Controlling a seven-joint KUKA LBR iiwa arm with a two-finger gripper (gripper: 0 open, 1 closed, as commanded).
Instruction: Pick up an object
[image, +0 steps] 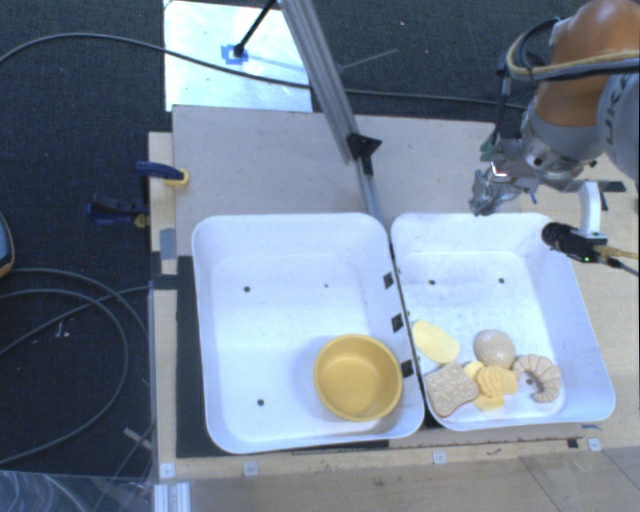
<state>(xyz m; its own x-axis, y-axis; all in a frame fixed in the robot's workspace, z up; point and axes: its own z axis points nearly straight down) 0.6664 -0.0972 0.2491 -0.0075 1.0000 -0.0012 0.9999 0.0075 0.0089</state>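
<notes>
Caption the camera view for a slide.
Pincer above the right bin's far rim; yellow bowl in left bin.

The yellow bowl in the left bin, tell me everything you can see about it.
The yellow bowl is round, matte, plastic-looking, with a thick rim. It sits upright, mouth up, with nothing visible inside, on the floor of the left bin, in the corner nearest the camera and the right bin. Nothing visibly touches it except the bin.

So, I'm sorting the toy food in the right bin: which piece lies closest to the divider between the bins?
The pale yellow oval piece, leftmost and highest in the cluster; the others sit further right.
</notes>
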